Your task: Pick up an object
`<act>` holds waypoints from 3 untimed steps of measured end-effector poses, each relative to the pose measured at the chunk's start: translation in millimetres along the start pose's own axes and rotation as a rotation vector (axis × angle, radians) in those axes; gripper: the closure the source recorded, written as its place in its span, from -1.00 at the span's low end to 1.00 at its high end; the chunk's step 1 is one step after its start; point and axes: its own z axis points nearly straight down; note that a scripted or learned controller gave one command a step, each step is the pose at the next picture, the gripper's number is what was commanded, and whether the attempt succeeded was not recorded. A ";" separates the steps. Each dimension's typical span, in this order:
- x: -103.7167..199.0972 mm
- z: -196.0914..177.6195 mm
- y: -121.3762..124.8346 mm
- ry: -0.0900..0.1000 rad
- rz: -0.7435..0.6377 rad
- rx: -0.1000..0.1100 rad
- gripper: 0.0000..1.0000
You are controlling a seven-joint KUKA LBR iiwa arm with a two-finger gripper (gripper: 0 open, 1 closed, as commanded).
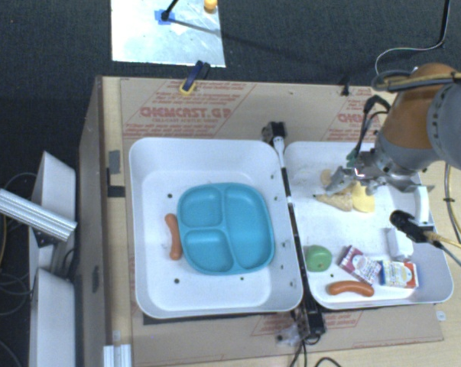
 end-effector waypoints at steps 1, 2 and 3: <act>5.3 28.7 19.4 0.000 -0.002 -0.002 -1.00; 4.9 18.3 18.8 0.001 -0.004 0.003 1.00; -10.9 -12.3 -28.1 -0.001 0.000 -0.002 1.00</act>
